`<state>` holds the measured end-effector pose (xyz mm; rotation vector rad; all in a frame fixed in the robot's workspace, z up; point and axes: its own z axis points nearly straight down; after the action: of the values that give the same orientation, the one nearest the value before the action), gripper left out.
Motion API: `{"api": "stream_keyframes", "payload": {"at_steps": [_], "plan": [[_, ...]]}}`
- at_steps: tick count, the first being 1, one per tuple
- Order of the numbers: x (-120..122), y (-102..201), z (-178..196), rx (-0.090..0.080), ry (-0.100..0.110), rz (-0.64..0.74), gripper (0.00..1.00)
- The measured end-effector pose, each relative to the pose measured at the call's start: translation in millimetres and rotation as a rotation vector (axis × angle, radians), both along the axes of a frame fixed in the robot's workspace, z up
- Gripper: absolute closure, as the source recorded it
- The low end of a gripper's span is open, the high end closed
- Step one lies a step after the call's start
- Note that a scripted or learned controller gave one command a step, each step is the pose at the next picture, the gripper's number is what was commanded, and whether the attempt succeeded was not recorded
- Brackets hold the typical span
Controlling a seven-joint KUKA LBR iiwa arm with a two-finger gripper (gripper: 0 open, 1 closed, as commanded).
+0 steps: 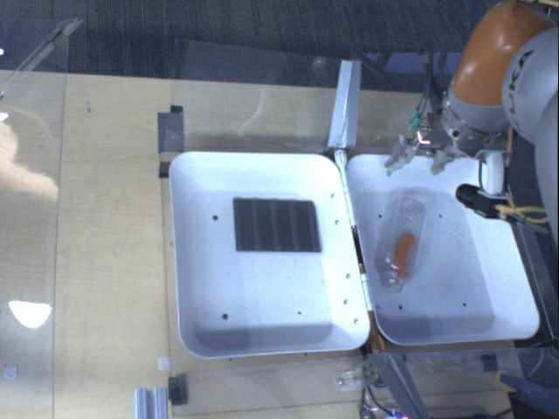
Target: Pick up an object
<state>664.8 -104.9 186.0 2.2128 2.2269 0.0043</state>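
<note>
**Above the right bin's back edge, a slippery target waits below**

Up at the far rim of the right bin (pixel 515 321), the fingers (pixel 419 157) hang spread apart with nothing between them, poised over the back corner under the grey and orange arm (pixel 493 55). From where I stand, the risk is plain enough. The one thing to grab is a clear plastic bottle (pixel 403 243) with something orange inside, lying on its side on the bin floor. It looks round, smooth and light, so I'd guess a pinch that lands off its middle would squirt it sideways or roll it away. Its see-through wall may also make it hard to judge.

That bottle lies well short of the fingers, nearer me and toward the bin's middle-left, tilted slightly off the bin's long line. Coming straight down would meet only bare floor.

Beside it, the left bin (pixel 188 260) carries a dark ribbed pad (pixel 276 225), all on the pale desk (pixel 87 260).
</note>
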Motion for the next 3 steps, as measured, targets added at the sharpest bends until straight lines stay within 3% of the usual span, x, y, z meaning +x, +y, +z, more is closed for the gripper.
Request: {"api": "stream_keyframes", "payload": {"at_steps": [1,2,3], "plan": [[-34,-5,-98,-0.002,-0.007,0.099,0.00],[-100,8,-96,-0.003,-0.010,0.289,0.00],[-173,-12,-95,-0.005,-0.012,0.237,0.00]]}}
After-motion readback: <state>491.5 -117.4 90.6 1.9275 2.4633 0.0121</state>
